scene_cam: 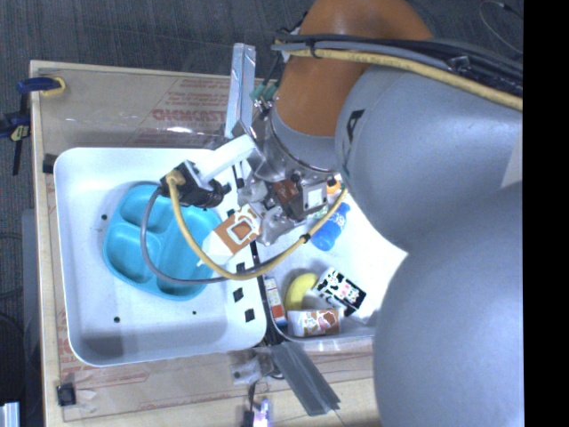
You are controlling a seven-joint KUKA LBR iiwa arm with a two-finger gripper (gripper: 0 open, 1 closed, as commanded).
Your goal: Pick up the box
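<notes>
Grey arm [427, 203] fills right bin [378, 247]; hand [253, 216] at divider, grip unclear; box [340, 290] lies diagonal by front wall, ball [302, 286] beside

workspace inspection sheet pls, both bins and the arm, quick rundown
surface: two shallow white bins; left bin, right bin largely under the arm.
job's things: black-and-white patterned box lying in the right bin, apart from the pincer.
clutter: blue moulded tray in the left bin; yellow ball, small can and blue bottle in the right bin.
grippers: pincer over the divider between the bins; finger state cannot be told.
cables: yellow hose looping over the blue tray.
surroundings: blue clamp at the bench's far left corner.
</notes>
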